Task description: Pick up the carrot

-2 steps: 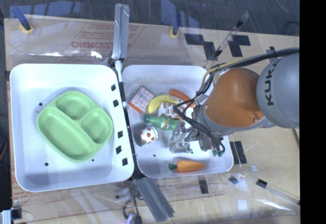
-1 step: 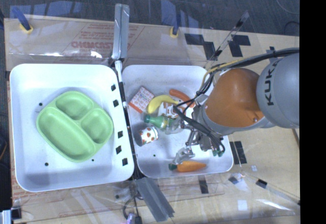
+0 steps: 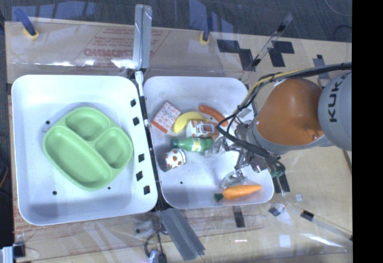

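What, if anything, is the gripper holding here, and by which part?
Nothing visibly. The gripper hovers just above the carrot, which lies on the floor of the right bin; no object shows between its fingers.

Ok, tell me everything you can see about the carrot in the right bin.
The carrot is small, smooth and bright orange with a short green stem end, and looks like a plastic toy. It lies flat on the floor of the right bin, near the front wall, with its stem end toward the left bin and its tip toward the arm. The tool is just above it in the picture; whether they touch cannot be told. The other items lie apart from it.
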You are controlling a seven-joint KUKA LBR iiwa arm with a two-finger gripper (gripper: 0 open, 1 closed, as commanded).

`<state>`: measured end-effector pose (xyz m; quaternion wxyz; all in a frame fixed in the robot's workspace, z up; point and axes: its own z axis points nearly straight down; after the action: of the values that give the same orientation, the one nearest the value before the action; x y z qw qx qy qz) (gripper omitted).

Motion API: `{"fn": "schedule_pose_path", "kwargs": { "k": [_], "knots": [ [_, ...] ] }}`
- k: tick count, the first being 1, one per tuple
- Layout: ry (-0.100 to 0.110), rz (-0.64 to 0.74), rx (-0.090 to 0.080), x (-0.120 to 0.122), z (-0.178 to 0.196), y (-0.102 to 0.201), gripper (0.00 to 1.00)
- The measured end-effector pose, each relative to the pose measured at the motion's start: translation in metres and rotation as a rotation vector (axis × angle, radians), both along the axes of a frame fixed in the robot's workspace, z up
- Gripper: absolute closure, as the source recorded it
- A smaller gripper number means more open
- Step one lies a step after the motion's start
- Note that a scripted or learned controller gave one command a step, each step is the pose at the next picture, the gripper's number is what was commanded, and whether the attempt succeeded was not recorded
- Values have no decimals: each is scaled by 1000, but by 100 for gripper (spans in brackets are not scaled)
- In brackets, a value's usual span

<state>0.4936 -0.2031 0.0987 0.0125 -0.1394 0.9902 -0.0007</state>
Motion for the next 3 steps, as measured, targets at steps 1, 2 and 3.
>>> {"fn": "schedule_pose_path", "kwargs": {
  "k": [1,2,3],
  "knots": [
    [-2,250,-8,3,0,-1,0],
    [2,503,-17,2,-2,-5,0],
    [16,872,-16,-9,-6,-5,0]
  ]
}}
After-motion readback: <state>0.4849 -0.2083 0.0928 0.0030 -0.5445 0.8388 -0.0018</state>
